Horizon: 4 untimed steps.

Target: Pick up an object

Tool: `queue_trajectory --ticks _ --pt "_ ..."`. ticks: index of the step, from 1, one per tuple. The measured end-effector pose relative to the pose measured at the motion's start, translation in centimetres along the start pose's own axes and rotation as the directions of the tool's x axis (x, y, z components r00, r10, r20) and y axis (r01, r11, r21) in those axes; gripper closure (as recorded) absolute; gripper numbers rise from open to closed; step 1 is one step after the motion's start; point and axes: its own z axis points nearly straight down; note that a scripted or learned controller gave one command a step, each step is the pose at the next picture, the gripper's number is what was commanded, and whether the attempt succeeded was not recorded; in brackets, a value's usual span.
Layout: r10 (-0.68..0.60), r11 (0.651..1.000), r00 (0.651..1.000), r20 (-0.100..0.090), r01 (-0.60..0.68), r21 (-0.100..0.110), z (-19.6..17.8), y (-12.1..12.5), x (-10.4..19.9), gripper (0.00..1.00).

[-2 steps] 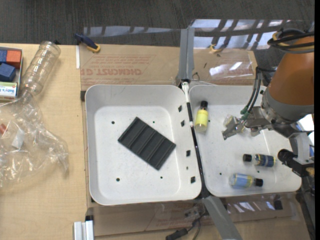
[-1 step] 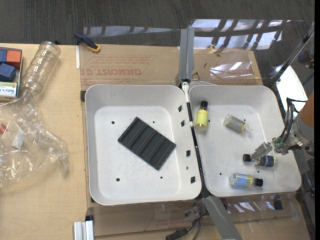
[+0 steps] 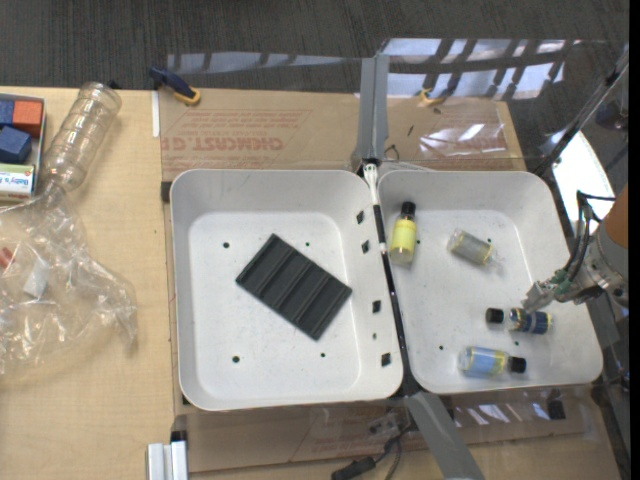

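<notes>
Nearest me, low in the right bin, lies a blue vial on its side with a dark cap pointing right. Just above it sits a smaller dark vial, also lying flat, and my gripper hangs right over its right end; I cannot tell how the tool is set from this slant, and I see nothing held in it. The dark vial looks like the pick here. I judge it light and rigid, hard plastic or glass, smooth and round, so it will likely roll or squirt out if pinched near an end. I would close across the middle of the body, square to its long axis, and gently in case it is glass. Further up the bin lie a clear vial, tilted, and a yellow bottle close to the inner wall. The left bin holds a ribbed dark slab, flat and stiff, a poor fit for two fingers.
</notes>
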Motion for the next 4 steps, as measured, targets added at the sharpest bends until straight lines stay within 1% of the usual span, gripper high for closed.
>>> queue_trajectory --ticks 1,2,3,4 --pt "0.022 1.000 1.000 0.003 -0.022 -0.002 -8.5 2.6 3.8 1.00" --pt "0.023 1.000 1.000 0.002 -0.023 -0.002 -8.5 2.6 3.8 0.00" --pt "-0.094 0.996 0.996 0.000 0.094 0.000 7.1 1.9 7.9 0.00" --pt "-0.094 0.996 0.996 0.000 0.094 0.000 7.1 1.9 7.9 0.00"
